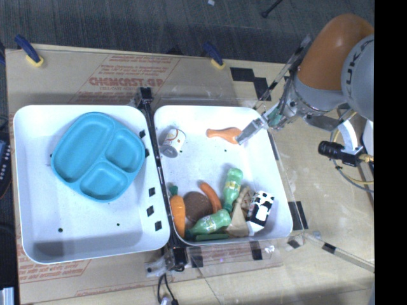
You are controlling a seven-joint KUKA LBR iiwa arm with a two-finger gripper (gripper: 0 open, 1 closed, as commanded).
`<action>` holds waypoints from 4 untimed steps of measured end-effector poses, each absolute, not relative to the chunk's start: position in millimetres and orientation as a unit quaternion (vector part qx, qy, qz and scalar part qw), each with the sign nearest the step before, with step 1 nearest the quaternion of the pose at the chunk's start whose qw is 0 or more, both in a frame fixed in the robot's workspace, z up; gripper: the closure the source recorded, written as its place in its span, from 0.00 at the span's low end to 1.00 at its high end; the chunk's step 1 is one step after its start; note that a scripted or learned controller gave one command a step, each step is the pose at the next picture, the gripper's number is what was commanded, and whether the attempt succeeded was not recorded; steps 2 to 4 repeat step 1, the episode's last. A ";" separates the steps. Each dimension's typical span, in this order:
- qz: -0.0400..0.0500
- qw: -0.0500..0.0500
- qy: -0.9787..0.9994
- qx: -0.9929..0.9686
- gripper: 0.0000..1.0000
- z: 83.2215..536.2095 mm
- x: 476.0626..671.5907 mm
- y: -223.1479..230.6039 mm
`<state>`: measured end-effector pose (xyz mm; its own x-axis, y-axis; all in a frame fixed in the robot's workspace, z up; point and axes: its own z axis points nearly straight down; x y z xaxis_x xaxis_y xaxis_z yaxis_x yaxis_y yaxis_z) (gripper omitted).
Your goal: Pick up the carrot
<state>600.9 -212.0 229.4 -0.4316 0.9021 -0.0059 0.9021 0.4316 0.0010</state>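
You are looking down on two white bins: the left bin (pixel 38 234) carries a blue divided tray (pixel 96 154), and the right bin (pixel 267 170) holds the loose items. The carrot (pixel 177 215) lies at the near-left corner of the right bin, long axis roughly along the left wall and just beside it, its right flank against a brown round item (pixel 198 205). A second orange piece (pixel 209 196) leans across that brown item, so you should confirm which orange object is meant. The gripper (pixel 248 132) sits near the bin's far-right wall, well apart from the carrot, with an orange drumstick-shaped toy (pixel 222 133) at its tip; you cannot tell from this slant whether the tool is open or closed, nor whether it grips that toy. Judged from this layout, the pick is not yet done: approach, grasp and lift all remain. Open floor lies across the bin's far and middle parts, apart from a small round tin (pixel 170 140) near the far-left. Around the carrot, room is tight: wall on one side, the brown item and green bottles (pixel 222 202) on the other.
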 end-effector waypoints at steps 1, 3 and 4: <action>-0.003 -0.005 0.843 0.537 0.00 114.3 630.6 -208.5; -0.003 -0.005 0.843 0.537 0.00 114.3 630.6 -208.5; -0.003 -0.005 0.843 0.537 0.00 114.3 630.6 -208.5</action>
